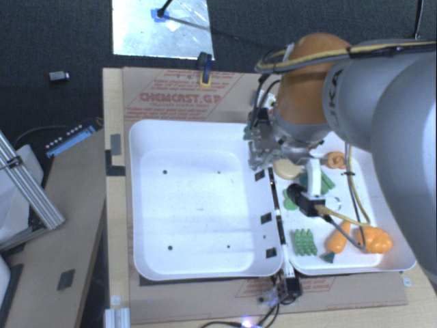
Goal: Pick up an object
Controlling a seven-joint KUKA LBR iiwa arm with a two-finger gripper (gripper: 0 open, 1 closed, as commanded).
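Over the far left corner of the right bin (355, 268), my gripper (261, 145) hangs low beside the rims where the two bins meet, and I judge this to be the reach-down step of the pick, with nothing yet taken. Whether the gripper stands open or closed I cannot tell; my own wrist and the clutter of its housing hide that. The nearest candidate is a cream piece (285, 167) lying just beside me toward the bin's middle, so the next move calls for a short shift that way, a square descent over it, and a close that actually catches it rather than the bin floor. Other things crowd the same bin: a white-and-green piece (314, 178) touching or nearly touching the cream one, a black piece (295, 197) nearer the front, a green ridged piece (304, 241) by the front rim, two orange pieces (338, 241) (377, 238) and an orange ring (334, 160) farther right. A yellow cable (345, 219) trails across them. The rim at my left and that close neighbour are what could spoil the grasp. The left bin (198, 203) lies beyond the rims.
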